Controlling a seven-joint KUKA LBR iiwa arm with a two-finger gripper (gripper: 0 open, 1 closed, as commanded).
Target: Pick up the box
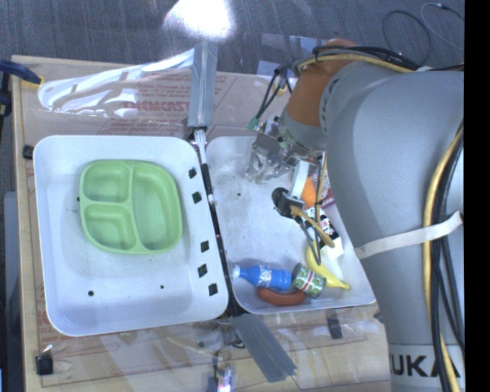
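the gripper (265, 163) is seen low in the right bin (245, 243); its opening cannot be told. the box (333, 247) should be approached squarely, clear of the clutter.

Left bin (57, 219): white plastic, smooth, faint sheen. Right bin (237, 219): same plastic, floor scuffed and dusty. Green tray (131, 205): matt plastic, smooth. Blue bottle (265, 277): glossy plastic. Arm (392, 162): grey casing, smooth, satin finish; orange band (310, 96) semi-gloss. Bench (229, 96): wood-toned board under clear glossy film, glare at top.
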